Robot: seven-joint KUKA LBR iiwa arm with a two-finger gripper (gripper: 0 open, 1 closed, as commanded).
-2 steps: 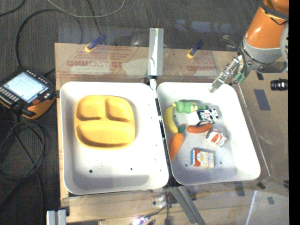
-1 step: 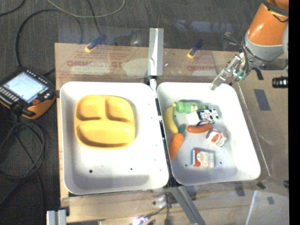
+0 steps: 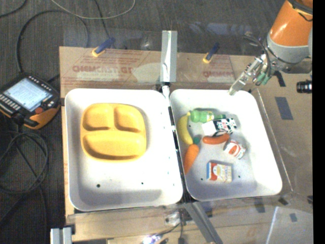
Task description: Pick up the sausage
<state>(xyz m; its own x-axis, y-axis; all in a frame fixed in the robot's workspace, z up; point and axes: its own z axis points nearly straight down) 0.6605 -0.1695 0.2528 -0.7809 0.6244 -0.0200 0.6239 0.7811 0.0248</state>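
The arm (image 3: 292, 24) is cut off at the top right corner, so just its orange band and grey wrist show. The hand (image 3: 242, 81) hangs above the far right corner of the right bin (image 3: 264, 184), touching nothing and holding nothing. It is too small and blurred to tell whether its fingers are spread or pressed together.

The sausage (image 3: 217, 139) lies near the middle of the right bin, crowded on all sides. A black-and-white toy (image 3: 225, 124) sits just behind it, a green bottle (image 3: 201, 117) lies farther back, and a red-and-white item (image 3: 234, 149) is just beside its right end. A banana (image 3: 184, 129) and a carrot (image 3: 190, 158) lie along the bin's left wall, and a small carton (image 3: 219, 172) sits nearer the front.

The left bin (image 3: 117, 189) holds a yellow divided tray (image 3: 115, 131). A control pad (image 3: 28, 98) lies on the floor at the left.
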